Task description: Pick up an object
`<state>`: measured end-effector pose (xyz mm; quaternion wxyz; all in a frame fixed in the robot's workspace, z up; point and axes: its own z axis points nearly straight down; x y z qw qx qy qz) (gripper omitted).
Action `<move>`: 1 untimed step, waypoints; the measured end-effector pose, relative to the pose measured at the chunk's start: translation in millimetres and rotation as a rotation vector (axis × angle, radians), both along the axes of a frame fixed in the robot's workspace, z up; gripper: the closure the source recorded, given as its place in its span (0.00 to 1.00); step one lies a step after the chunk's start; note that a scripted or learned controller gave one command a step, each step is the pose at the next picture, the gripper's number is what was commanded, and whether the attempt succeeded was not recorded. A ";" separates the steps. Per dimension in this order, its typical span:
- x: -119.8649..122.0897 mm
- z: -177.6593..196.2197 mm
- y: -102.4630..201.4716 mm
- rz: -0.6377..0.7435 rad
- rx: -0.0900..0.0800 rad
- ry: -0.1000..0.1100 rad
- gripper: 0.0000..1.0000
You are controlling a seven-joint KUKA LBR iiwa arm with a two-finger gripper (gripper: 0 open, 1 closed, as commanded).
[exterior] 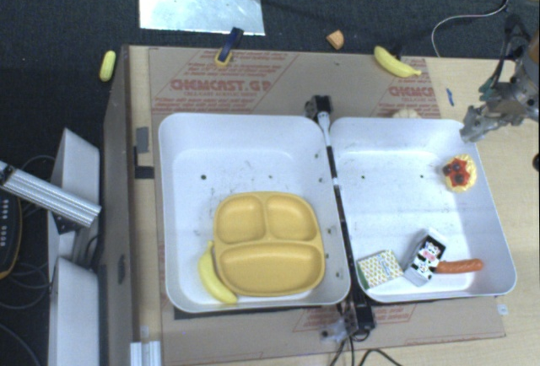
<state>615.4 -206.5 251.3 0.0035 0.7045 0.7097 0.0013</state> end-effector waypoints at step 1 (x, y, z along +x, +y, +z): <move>-0.1 -0.1 0.0 0.000 0.000 0.000 0.00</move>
